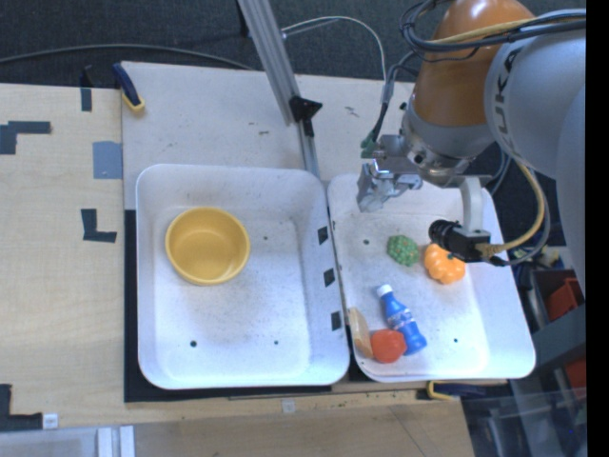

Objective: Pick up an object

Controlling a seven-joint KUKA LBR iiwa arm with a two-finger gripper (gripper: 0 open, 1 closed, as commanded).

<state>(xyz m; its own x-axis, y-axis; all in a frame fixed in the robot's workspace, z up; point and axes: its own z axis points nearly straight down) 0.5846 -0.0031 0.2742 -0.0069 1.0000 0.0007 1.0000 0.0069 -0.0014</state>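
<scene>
Camera view: yellow bowl in left bin

Your right bin is crowded low down: green lump, orange toy, blue bottle, red ball. Its far-right floor lies open.

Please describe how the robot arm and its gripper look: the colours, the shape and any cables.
The arm is a thick, rounded body in light grey, with a glossy orange band above the wrist. Black cables loop over the orange part, and another runs down its right side. The gripper is a small metallic grey unit with two fingers.
</scene>
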